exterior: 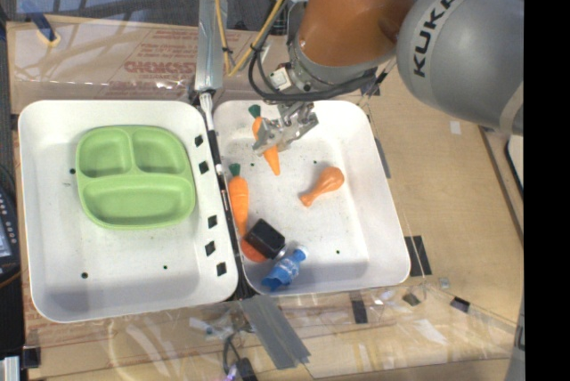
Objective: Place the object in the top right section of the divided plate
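Two white bins sat side by side on the bench, and the wall (216, 192) between them serves as landmark. Left of that wall, in the left bin (53, 281), lay a green plate (135, 174) with three sections; its top right section (163, 150) was the one nearest the wall. Right of the wall, in the right bin (387, 237), the gripper (283, 132) hung over a small carrot (267, 148), whose green top pointed up and away from the wall and whose orange tip pointed down. The fingers looked closed around the carrot's upper half, though whether it was lifted or resting on the floor could not be told. It looked like a light, stiff, smooth plastic toy, likely to slip or pivot if pinched near its thin tip, so the thicker middle seemed the best hold. Just beside the wall lay a larger carrot (239, 197). Farther right of it lay an orange drumstick (321, 186). Below these sat a black block (264, 238) and a blue object (283, 268). Open floor surrounded the small carrot. The way to the plate crossed the raised wall, which would call for a clear lift. The target section was shallow and near.
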Robot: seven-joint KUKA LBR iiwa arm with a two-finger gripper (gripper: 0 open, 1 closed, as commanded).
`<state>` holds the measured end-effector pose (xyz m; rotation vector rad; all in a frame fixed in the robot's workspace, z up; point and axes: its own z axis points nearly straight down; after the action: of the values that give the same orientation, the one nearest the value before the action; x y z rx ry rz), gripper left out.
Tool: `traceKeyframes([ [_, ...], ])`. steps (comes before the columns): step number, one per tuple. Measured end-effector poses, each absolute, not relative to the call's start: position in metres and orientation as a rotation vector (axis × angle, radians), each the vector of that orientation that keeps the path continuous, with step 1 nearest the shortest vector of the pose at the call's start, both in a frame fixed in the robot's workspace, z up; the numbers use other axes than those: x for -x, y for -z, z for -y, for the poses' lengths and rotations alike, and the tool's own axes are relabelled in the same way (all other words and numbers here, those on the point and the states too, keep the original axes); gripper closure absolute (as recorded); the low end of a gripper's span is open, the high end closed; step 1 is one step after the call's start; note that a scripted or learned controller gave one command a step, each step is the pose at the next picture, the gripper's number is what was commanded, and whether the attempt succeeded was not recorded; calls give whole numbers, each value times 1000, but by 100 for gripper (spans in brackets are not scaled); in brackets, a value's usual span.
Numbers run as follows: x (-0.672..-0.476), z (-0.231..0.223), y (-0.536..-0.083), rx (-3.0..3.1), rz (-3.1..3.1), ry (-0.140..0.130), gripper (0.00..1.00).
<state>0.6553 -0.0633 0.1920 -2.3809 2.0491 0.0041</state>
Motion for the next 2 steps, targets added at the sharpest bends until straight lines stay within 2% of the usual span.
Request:
traceKeyframes([
  [1, -657, 45, -193, 2659, -1664, 3, 100],
  [2, -658, 43, -203, 2657, -1660, 4, 100],
])
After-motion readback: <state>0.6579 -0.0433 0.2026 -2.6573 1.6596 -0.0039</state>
